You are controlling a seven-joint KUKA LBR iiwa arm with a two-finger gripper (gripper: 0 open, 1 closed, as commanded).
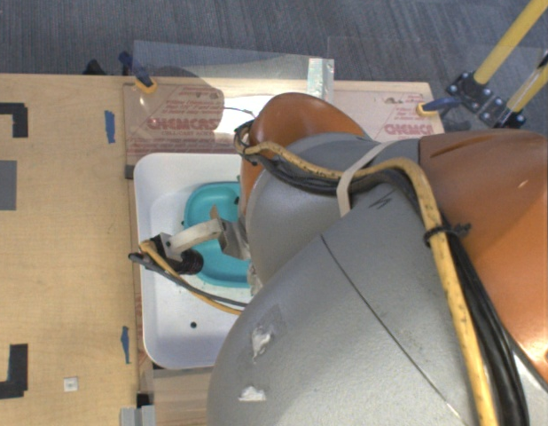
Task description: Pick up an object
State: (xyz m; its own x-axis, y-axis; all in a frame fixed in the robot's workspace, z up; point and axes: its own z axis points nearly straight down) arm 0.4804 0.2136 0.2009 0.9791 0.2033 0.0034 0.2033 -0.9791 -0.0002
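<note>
Teal object (207, 204): lies in the far half of the white bin (146, 319), toward its middle. Smooth, rounded, glossy moulded plastic; partly covered, so full shape unclear.

Gripper (236, 240): low over the bin, right at the teal piece's near edge. Cannot tell how wide it stands or whether it has hold of anything.

Step, by my reading: descent or grasp attempt. Next calls for a firm close on a rim, then a straight lift; the curved plastic may slip.

Bin: matte white, shallow, rounded corners. Arm (371, 273): grey casing over the bin's right side.
</note>
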